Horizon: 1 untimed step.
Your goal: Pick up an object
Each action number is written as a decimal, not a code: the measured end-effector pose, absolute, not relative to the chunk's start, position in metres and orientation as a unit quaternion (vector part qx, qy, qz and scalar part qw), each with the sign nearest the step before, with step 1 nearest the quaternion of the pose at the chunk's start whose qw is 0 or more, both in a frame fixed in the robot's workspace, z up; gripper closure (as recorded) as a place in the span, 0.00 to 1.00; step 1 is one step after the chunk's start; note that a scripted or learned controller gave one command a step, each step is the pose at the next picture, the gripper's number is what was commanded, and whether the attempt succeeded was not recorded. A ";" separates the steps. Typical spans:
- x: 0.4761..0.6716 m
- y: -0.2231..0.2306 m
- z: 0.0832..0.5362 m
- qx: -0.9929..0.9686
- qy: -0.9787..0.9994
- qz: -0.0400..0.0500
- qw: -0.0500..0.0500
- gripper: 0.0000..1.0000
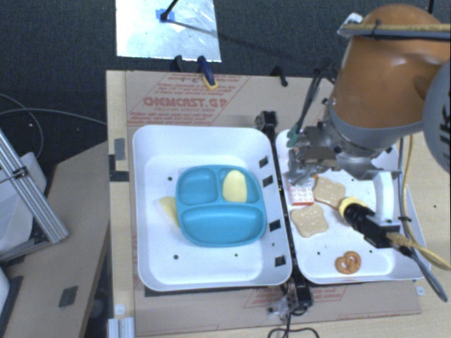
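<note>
My gripper [300, 173] hangs low over the left side of the right bin [394, 263], under the big orange wrist band. Just below it lies a small red and white packet [301, 195]. Two toast-shaped pieces lie nearby: one [329, 191] to the right of the packet, the other [310, 220] in front of it. A small brown pretzel [347, 263] rests near the bin's front. Nothing can be seen held by the gripper.
The left bin [155, 259] holds a blue divided plate [211, 224] with a yellow egg-shaped piece [235, 186] in its upper right compartment. A pale yellow piece [168, 208] pokes out by the plate's left rim. A shiny sheet [169, 20] lies behind the bench.
</note>
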State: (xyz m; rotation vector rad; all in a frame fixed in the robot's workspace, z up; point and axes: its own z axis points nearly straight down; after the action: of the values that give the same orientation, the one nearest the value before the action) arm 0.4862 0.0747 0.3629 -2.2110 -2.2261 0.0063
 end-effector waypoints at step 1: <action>0.488 0.072 0.379 -0.704 -0.710 -0.002 -0.002 1.00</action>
State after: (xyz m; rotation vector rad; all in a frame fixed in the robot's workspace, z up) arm 0.4877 0.0724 0.3788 -2.2141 -2.2335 -0.0067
